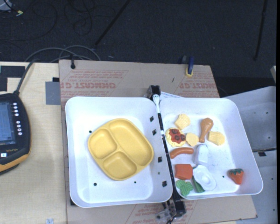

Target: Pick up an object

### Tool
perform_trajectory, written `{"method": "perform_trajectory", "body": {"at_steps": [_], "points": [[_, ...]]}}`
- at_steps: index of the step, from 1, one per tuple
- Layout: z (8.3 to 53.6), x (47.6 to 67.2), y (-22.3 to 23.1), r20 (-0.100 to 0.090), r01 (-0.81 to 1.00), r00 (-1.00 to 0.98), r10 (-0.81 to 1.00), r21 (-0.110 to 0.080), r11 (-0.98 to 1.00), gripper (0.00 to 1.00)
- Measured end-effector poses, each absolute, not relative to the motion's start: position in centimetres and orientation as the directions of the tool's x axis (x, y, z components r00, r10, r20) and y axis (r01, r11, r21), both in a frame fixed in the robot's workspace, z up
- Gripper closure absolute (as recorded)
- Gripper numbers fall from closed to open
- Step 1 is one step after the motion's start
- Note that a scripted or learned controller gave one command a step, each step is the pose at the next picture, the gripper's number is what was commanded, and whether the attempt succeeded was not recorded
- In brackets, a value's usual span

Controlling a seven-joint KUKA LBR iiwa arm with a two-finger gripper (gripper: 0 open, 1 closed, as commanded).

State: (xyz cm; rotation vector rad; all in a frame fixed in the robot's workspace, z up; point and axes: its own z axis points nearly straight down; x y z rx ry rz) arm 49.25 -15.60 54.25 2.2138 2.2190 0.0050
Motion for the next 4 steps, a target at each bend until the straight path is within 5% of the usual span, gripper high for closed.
{"method": "perform_trajectory", "body": {"at_steps": [1, 2, 3, 4], "points": [[43.6, 47.5, -16.5, 0.003, 1.0, 0.001, 1.0, -0.014, -0.001, 1.0], [54.3, 51.3, -13.5, -0.002, 1.0, -0.005, 1.0, 0.008, 0.005, 1.0], [39.3, 50.8, -16.3, 0.004, 1.0, 0.002, 1.0, -0.018, -0.002, 1.0], [54.5, 54.9, -11.1, -0.002, 1.0, -0.007, 1.0, 0.013, 0.007, 1.0]]}}
